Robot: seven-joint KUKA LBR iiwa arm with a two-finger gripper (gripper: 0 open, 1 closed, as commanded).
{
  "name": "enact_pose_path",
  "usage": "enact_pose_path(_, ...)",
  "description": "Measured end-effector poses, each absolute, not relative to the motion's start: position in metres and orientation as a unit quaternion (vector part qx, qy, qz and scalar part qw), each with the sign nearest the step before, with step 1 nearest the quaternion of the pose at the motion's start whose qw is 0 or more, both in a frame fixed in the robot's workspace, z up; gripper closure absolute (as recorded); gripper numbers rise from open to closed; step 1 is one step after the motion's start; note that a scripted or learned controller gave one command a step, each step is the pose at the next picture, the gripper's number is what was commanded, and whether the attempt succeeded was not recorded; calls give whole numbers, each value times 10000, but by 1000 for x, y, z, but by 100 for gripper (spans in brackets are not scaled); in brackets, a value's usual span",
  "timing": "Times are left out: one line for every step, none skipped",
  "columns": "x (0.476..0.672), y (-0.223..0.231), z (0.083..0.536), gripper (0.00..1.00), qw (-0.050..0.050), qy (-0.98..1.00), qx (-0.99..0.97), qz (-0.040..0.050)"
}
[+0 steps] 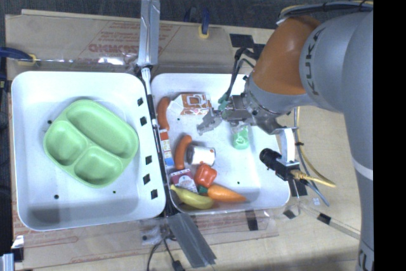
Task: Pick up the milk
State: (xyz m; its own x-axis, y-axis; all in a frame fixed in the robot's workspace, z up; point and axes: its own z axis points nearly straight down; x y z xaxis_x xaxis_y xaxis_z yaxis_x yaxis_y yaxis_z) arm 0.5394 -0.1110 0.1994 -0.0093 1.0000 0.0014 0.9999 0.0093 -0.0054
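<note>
The left bin (38,200) holds a green tray (91,141) with three compartments, tilted so its long axis runs from 10 to 4 o'clock. A metal bar (148,35) rises at 12 o'clock from the seam between the bins.

In the right bin (273,190), a sausage (163,112) lies along the left wall, and a second sausage (183,149) sits below it. The milk (195,103), a small carton with an orange and white print, lies flat near the bin's top, at 2 o'clock from the upper sausage; its long axis runs roughly 9 to 3 o'clock, though which end is the top cannot be told. A white cup (202,155) lies on its side just right of the lower sausage. At the bin's 6 o'clock edge sit a red pepper (204,174), a banana (192,198) and a carrot (225,194), close together.

The claw (208,122) hangs just at 4 o'clock from the milk, apart from it, its fingers slightly spread with nothing between them. A green bottle (240,136) lies under the wrist. The arm (317,54) reaches in from 3 o'clock, bent down over the bin, orange band uppermost.
</note>
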Motion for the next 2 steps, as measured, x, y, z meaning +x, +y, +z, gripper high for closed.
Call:
enact_pose_path(539, -111, 199, 0, 23, -7104, -7038, 14)
enact_pose_path(479, -92, 188, 0, 18, -7617, -6479, 10)
